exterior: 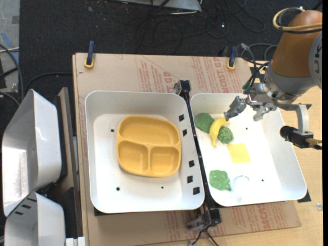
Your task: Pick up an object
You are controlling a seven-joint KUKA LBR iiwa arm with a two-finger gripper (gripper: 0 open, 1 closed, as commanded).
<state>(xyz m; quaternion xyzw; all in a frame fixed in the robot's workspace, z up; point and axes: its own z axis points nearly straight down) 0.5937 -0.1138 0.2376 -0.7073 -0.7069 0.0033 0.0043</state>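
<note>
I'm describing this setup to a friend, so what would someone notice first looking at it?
Probably the big yellow divided plate sitting alone in the left bin. Next, the cluster in the right bin: a banana between two green pieces, a yellow square and another green piece nearer the front. The arm's gripper hangs open just above the banana.

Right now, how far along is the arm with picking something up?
Done: the gripper is over the right bin, fingers spread. In hand: nothing sits between them. Left: the banana, broccoli, yellow square and green pieces all lie in the bin, so the grasp and lift remain.
</note>
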